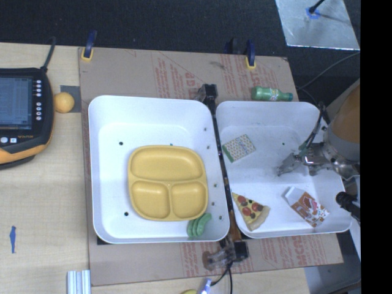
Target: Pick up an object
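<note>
Two shallow white bins with smooth, glossy walls and rounded corners sat side by side on a sheet of brown cardboard (184,72) printed with faint red lettering. The left bin (104,164) held a matte yellow plastic tray (166,181), a rounded rectangle moulded into three compartments, one long section across the top and two smaller ones below. Just beside the tray's lower right corner lay a small green ribbed item (199,225) against the bin's front wall. In the right bin (269,112), a flat square card (238,147) with a green checked pattern rested near the left wall, tilted. A toy pizza slice (250,210), a tan wedge with red and dark spots, lay by the front left corner, and a flat rectangular packet (307,206) in white and red print lay near the front right. The gripper (288,167), of thin grey metal, reached in from the right edge and hung over the middle of the right bin, apart from all three items, with nothing between its fingers; how they stood could not be told. Beyond the bins a small green bottle (271,94) lay on its side on the cardboard, and a yellow-orange ball (64,102) sat beside a black handheld pendant (21,118).
</note>
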Controlling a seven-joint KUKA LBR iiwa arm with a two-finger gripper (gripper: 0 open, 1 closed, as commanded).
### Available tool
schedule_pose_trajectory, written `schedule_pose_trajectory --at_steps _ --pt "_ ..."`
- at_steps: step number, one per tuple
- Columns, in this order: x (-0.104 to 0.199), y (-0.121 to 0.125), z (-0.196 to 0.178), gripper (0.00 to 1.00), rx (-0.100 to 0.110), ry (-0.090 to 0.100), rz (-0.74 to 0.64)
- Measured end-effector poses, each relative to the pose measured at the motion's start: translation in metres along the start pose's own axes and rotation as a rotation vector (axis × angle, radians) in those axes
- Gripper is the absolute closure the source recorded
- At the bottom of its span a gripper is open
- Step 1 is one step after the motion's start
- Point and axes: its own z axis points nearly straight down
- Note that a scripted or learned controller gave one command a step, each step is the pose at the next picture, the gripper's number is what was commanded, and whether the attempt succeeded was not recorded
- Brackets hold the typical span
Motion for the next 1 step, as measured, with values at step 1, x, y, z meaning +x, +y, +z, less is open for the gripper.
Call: schedule_pose_trajectory --at_steps 1 --pt "0.0737 0.0883 -0.0664 0.0 -0.004 0.003 -0.005"
